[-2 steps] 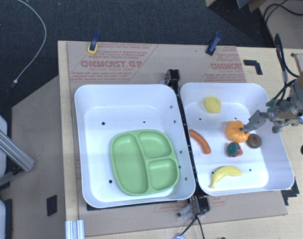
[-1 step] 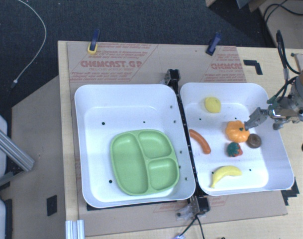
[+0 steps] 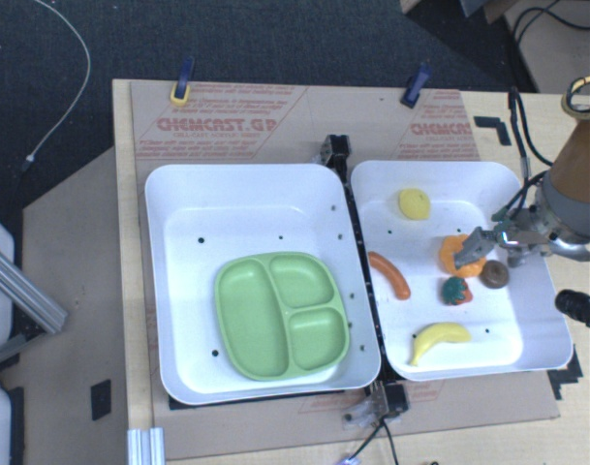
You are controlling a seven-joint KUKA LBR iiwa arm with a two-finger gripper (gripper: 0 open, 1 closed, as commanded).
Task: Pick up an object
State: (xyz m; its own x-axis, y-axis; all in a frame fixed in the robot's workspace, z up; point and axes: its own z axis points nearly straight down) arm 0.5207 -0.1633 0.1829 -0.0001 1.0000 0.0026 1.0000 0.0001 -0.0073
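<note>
Pincer (image 3: 476,247): over orange object (image 3: 455,253), grip state unclear; brown ball (image 3: 494,275) just beside, banana (image 3: 437,338) below.

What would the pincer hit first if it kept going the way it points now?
Probably the orange toy: the pincer, reaching in from the right, points left and down at it. Height above the toy is unclear from this slanted view.

Camera view: single fixed camera, mounted above the desk (image 3: 275,114), looking down at a slant. Framing: mid-distance, wide enough to take in both white bins, left bin (image 3: 178,201) and right bin (image 3: 440,177), side by side, plus dark floor (image 3: 227,17) beyond the desk's far edge. Arm (image 3: 571,177) enters from the right.
</note>
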